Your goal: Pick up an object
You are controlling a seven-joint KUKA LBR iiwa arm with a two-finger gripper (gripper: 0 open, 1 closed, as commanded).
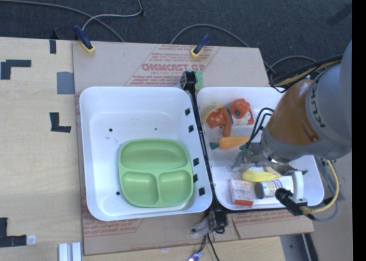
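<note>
Claw (247, 160): I see it low in the right bin, hanging under the bulky wrist. The wrist hides most of it, so I cannot tell how it is set or whether it grips anything.

Arm (311, 117): it comes in from the right, grey with an orange band, bent steeply down so the claw points into the clutter.

Banana (258, 176): yellow, lying just beside the claw on its near side. I judge it the likeliest thing to be picked, being closest.

Carrot (233, 142): orange, lying just beside the claw on its far side.

Red and orange toys (230, 114): bunched at the far end of the right bin, apart from the claw.

Small box (241, 191): white with red, flat at the near edge of the right bin, beside a tube (269, 188).

Right bin (258, 91): all the loose items sit here, which is why the arm works this side.

Left bin (97, 134): holds a green divided plate (154, 172), well apart from the claw.

Clamps (84, 39): two, at the far edge, pinning the cardboard under the bins.
</note>
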